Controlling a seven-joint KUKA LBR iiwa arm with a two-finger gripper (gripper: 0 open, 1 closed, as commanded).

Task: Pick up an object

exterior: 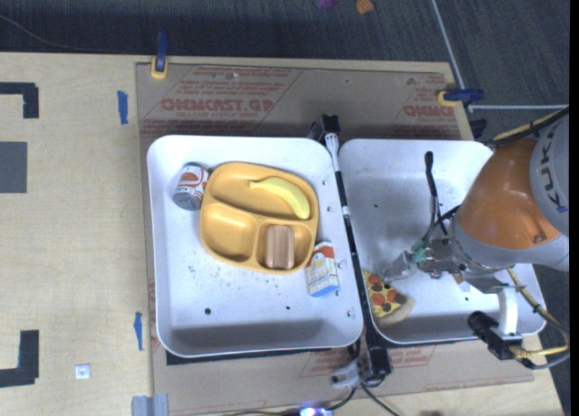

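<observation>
The end effector (418,259) hangs low in the right bin (389,165), under the arm's orange band (507,202), and whether it is apart or together cannot be told — the tip is small and partly lost against the wrist. Nothing can be seen held in it. The nearest thing to pick is the pizza slice (387,297), a flat toy lying just below and to the left of the end effector, at the bin's lower left corner, close against the divider. Its long axis seems to run on a slant, from upper left to lower right, though it is small and hard to read. My judgement is that the coming move turns on this: a short shift down and left would put the end effector over the slice, and the closeness of the wall could crowd a grasp there. Everything else lies farther left, across the divider in the left bin (172,251). Nearest of these is one small carton (322,271), standing beside the tray. Beyond it sits one yellow tray (226,224) of three compartments, with one banana (282,193) in the upper compartment and one brown block (278,246) in the lower right. One can (190,186) lies farthest left, touching the tray's upper left edge. Two bins on the desk (72,224), one arm.
</observation>
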